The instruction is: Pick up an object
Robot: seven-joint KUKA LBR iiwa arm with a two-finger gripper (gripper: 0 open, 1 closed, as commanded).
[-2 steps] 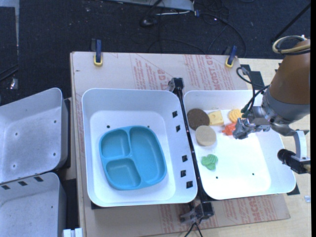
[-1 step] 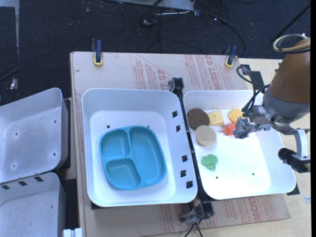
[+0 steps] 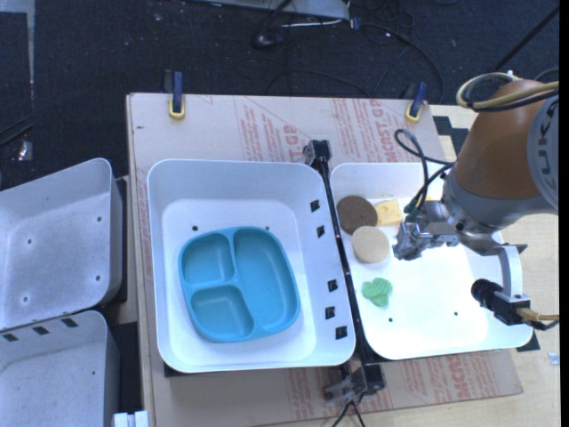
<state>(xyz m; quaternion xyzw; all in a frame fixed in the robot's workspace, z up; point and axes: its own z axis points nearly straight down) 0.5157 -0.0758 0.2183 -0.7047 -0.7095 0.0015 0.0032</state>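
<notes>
In the right bin (image 3: 444,327) lie a brown round disc (image 3: 356,211), a yellow block (image 3: 388,211), a cream round piece (image 3: 371,244) and a small green piece (image 3: 378,291). My gripper (image 3: 408,241) hangs low over the bin, just right of the cream piece and below the yellow block. Nothing shows between its fingers. The arm's orange band (image 3: 502,145) sits above it at the right.
The left bin (image 3: 178,203) holds a blue divided plate (image 3: 238,283). A black divider runs between the two bins. A black fitting (image 3: 494,298) sits at the right bin's right side. Loose white trays (image 3: 53,229) lie left of the bench.
</notes>
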